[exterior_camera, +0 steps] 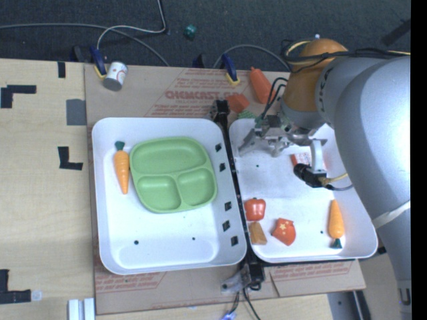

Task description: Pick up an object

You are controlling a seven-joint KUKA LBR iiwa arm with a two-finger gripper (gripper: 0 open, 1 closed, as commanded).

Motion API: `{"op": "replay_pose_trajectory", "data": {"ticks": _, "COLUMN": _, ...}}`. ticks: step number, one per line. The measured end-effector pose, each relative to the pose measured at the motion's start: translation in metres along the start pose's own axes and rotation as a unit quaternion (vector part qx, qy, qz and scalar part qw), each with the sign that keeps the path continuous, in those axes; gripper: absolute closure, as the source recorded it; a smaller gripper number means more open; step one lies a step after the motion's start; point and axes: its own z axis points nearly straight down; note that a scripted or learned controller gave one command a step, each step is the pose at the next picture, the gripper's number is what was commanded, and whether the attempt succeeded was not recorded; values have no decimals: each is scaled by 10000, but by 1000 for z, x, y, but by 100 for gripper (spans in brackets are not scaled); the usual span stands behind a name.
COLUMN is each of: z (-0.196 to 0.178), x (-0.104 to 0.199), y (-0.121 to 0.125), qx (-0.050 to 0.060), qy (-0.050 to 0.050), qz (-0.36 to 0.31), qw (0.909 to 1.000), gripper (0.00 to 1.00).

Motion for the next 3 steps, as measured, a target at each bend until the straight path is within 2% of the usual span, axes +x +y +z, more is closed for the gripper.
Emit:
{"op": "replay_pose_trajectory", "data": {"ticks": 1, "z": 0, "x": -3, "y": 5, "qx": -5, "qy": 1, "qz": -2, "qw": 10000, "gripper": 0}}
{"op": "replay_pose_trajectory", "data": {"ticks": 2, "z": 0, "x": -7, "y": -15, "qx": -10, "qy": -10, "qz": 2, "qw": 10000, "gripper": 0}}
{"op": "replay_pose_trajectory", "data": {"ticks": 3, "z": 0, "x": 2, "y": 5, "qx": -9, "qy": -2, "qz": 1, "qw": 10000, "gripper": 0}}
